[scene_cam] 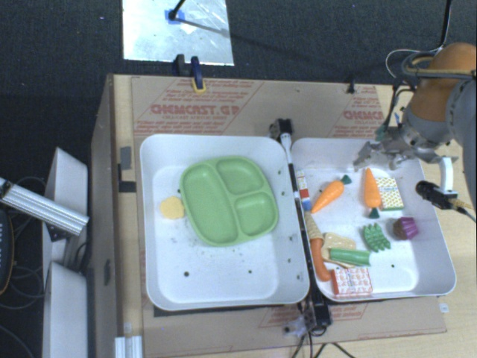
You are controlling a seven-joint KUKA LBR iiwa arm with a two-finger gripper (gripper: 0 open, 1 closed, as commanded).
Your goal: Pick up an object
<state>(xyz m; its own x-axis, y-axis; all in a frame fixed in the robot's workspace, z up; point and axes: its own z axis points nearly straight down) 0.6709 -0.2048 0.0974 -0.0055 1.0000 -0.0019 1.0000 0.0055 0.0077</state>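
Just below the pincer [384,149] lies a carrot [371,188].

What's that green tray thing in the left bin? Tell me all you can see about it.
The green tray is a light green divided plate that looks like smooth plastic, with rounded corners and three hollows: one long one along its left side and two smaller ones on the right. It lies flat, right side up, turned slightly askew, on the floor of the left white bin. Nothing sits in its hollows. A small yellow round piece lies just beside its left edge; whether they touch is unclear.
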